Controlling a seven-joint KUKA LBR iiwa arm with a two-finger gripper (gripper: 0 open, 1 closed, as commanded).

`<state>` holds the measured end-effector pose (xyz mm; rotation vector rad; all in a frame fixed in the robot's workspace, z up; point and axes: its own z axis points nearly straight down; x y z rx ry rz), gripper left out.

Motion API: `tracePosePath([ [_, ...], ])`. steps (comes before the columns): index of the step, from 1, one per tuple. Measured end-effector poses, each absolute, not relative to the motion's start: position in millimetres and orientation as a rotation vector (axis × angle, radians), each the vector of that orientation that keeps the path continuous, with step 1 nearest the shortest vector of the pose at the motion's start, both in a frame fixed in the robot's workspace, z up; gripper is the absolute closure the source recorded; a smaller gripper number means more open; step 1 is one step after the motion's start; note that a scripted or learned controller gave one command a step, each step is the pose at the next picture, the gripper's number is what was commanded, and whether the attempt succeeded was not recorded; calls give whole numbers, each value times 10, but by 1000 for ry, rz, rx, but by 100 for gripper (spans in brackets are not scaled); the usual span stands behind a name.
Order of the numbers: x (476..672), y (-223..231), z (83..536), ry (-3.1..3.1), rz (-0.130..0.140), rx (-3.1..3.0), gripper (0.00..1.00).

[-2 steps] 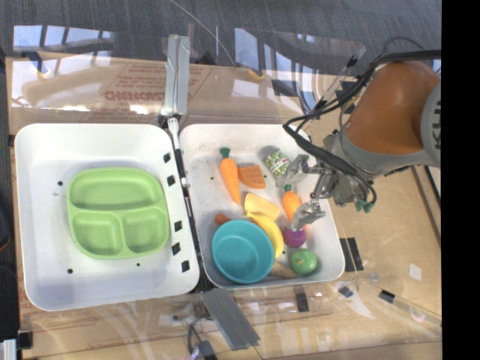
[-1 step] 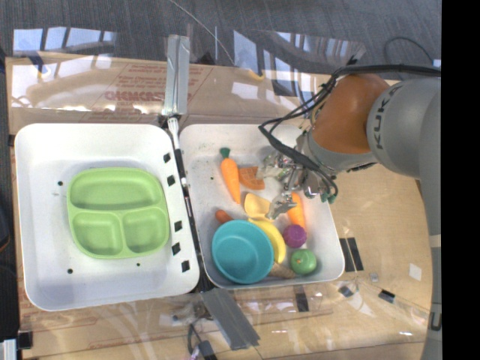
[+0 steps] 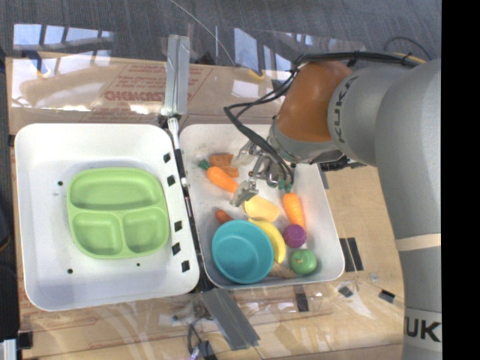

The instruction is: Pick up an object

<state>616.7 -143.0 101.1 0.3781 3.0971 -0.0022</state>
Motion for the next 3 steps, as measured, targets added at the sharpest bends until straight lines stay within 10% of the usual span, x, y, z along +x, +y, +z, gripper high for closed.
tracePosePath([
  [2, 6080, -960, 1002, 3116, -3, 222, 0],
  [3, 6111, -945, 1132, 3109, -4, 208, 100],
])
